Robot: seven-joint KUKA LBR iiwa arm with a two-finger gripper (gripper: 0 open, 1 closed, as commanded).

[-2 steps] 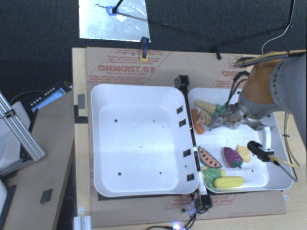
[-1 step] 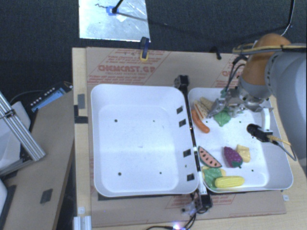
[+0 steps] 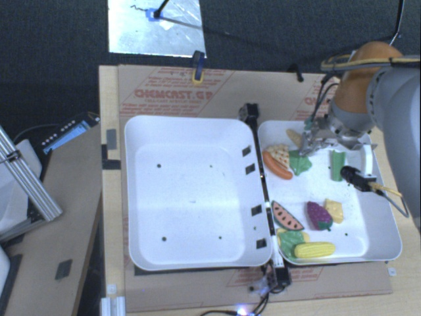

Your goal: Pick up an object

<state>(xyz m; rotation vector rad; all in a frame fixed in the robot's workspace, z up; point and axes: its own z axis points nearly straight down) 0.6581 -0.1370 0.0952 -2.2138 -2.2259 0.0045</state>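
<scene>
You see the gripper (image 3: 304,145) low over the far-left part of the right bin (image 3: 370,237), at the end of the grey arm (image 3: 396,107) that comes in across the bin's far-right corner. From this angle you cannot tell whether the claw is open or closed, and nothing can be made out as caught in it. Directly at its tip, on the side toward the bin's near edge, lies a green leafy toy (image 3: 301,165) on the bin floor; whether the claw touches it is not clear. Just beside that toy, toward the bin's left wall, you find an orange sausage-shaped toy (image 3: 279,169) with a tan ridged toy (image 3: 279,154) against its far side. A pale yellow piece (image 3: 293,135) sits near the far edge, close to the gripper. A green cylinder (image 3: 337,165) lies toward the middle of the bin, apart from the leafy toy. Along the near half you have a watermelon slice (image 3: 287,216) by the left wall, a purple grape bunch (image 3: 319,215) touching a small yellow toy (image 3: 335,210), and in the near-left corner a corn cob (image 3: 314,249) lying flat beside a second green toy (image 3: 288,239). The left bin (image 3: 191,196) stands beside the right one on the bench (image 3: 164,91), their inner walls touching.
</scene>
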